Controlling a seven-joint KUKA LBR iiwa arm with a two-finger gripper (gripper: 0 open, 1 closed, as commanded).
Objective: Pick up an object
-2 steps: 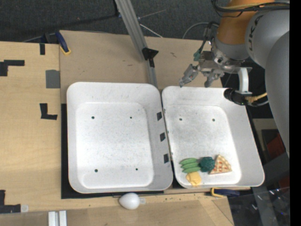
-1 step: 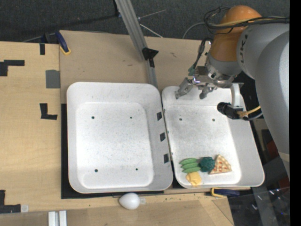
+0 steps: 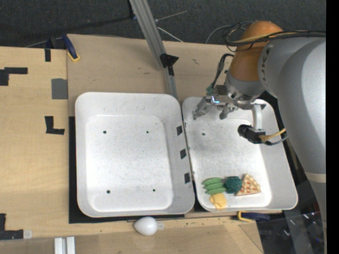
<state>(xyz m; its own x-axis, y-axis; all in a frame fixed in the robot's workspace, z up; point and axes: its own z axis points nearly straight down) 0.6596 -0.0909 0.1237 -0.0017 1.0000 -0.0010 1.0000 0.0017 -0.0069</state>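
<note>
My gripper (image 3: pixel 212 112) hangs over the far end of the right bin (image 3: pixel 233 147), its two fingers spread apart with nothing between them. At the bin's near end lies a small cluster of objects: a green pea-pod piece (image 3: pixel 213 184), a dark green broccoli-like piece (image 3: pixel 232 183), a pizza-slice piece (image 3: pixel 249 186) and a yellow piece (image 3: pixel 217 200). The gripper is well away from them, toward the far rim.
The left bin (image 3: pixel 127 152) sits beside the right one. A white egg-shaped object (image 3: pixel 146 226) rests on the bench in front of the left bin. A grey metal post (image 3: pixel 153 36) slants in from the top. The arm's bulk covers the right side.
</note>
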